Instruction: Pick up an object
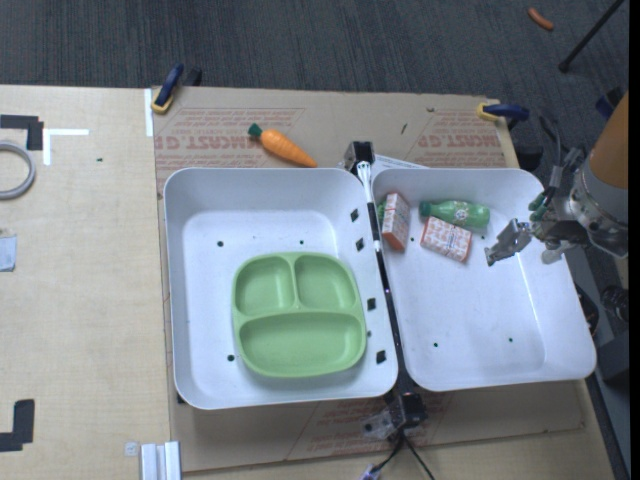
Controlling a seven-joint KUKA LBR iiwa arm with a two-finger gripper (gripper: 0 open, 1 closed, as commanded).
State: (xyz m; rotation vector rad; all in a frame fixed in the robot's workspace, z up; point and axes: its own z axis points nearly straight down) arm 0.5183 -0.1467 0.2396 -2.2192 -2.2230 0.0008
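Green divided plate (299, 316) foreground; jaws (507, 241) open, holding nothing.

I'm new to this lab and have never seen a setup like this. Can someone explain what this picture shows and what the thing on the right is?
This is one camera fixed above a bench, looking down at a slant. On the right is a robot arm, grey with an orange band, reaching in; at its tip is a gripper with two fingers, hanging over the right bin with nothing between them. That bin holds a green bottle, a small red carton and a red and white packet. The left bin holds a green divided plate. A toy carrot lies on the cardboard behind the bins. The arm's job is to pick up an object.
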